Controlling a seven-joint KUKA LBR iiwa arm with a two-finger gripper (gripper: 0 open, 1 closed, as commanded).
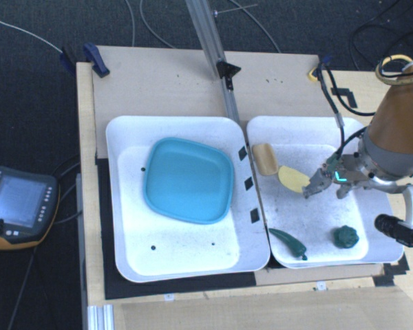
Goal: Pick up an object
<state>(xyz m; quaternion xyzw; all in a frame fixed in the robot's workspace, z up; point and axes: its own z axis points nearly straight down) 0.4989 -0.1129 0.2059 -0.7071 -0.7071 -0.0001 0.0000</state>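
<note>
Hand lowered into the right bin beside a yellow object.

The hand (pixel 319 183) is seen low inside the right bin (pixel 289 130), its tip just beside the pale yellow object (pixel 292 178); whether the hand is open or closed cannot be told, and nothing is seen gripped in it. A tan block (pixel 264 159) is placed next to the yellow object, near the bin's left wall. A dark green pepper (pixel 289 242) is found at the bin's near left corner, and a round green object (pixel 345 236) lies well apart to its right. A blue plate (pixel 188 179) is held in the left bin (pixel 124 133). Both bins are carried by the wooden surface (pixel 158 74), and a handheld control pad (pixel 19 206) is seen on the floor at far left.
</note>
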